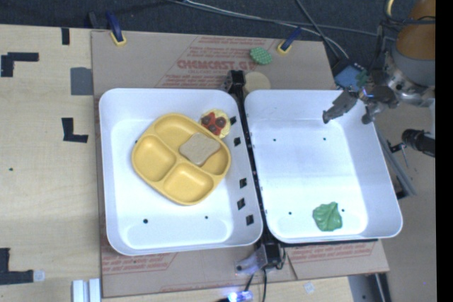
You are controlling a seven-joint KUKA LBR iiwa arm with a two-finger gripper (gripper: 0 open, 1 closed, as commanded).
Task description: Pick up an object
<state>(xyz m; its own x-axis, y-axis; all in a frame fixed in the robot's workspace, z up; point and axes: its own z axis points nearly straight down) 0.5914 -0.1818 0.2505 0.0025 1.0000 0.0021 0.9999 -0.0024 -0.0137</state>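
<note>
**Green leaf in the right bin, gripper spread and holding nothing**

The gripper (352, 109) hangs over the far right corner of the right bin (304, 152), its two fingers splayed apart with nothing between them. The nearest thing to pick is the leaf (327, 216), a small green crumpled piece lying flat on the bin floor near the front wall, well apart from the gripper.

By its look the leaf is a light, thin toy piece, probably soft plastic or felt, so weight should be no trouble. The difficulty is its low profile: the fingers would likely have to come right down to the floor and close across its narrower width, on the raised wrinkles at the middle. A grip on the edge could slide off or merely push it along the smooth white surface.

The left bin (120, 208) holds a yellow tray (159, 152) with a tan slice (198, 148) lying across its dividers and a small red and yellow item (216, 122) touching the tray's far rim. The slice looks stiff and flat; the tray is wide and would be awkward for these fingers.

The red item is too small to identify. The arm above the wrist is cut off at the right. A green dotted object (260, 55) lies on the counter (42, 152) beyond the bins; what it is I cannot tell.
</note>
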